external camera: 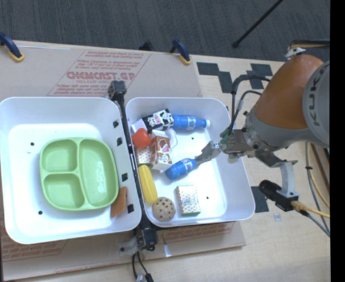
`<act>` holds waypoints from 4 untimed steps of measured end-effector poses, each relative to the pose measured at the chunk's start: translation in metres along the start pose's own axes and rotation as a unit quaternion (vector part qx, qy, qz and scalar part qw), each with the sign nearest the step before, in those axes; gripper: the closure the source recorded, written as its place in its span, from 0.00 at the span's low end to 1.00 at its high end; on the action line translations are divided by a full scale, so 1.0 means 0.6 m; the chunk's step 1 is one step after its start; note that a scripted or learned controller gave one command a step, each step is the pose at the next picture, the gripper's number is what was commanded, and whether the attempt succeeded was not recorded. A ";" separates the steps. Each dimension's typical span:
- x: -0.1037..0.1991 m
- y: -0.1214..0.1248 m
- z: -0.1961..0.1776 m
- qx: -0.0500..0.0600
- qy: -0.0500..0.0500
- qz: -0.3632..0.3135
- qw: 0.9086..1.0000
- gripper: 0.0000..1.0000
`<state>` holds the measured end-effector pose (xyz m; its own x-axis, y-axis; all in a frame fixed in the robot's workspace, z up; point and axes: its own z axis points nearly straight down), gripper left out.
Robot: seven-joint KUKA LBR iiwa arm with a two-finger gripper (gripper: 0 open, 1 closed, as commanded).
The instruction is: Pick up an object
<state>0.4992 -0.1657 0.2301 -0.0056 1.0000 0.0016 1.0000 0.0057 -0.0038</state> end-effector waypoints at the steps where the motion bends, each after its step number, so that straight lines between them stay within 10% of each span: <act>1: 0.030 0.037 0.213 0.000 0.000 0.000 1.000 0.00; 2: 0.039 0.166 0.230 0.000 0.000 0.000 1.000 0.00; 3: 0.040 0.165 0.214 0.001 0.000 -0.001 1.000 1.00; 4: 0.040 0.165 0.214 0.001 0.000 -0.001 1.000 0.00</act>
<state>0.5977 -0.1411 0.1015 -0.0079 1.0000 0.0020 1.0000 0.0079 -0.0059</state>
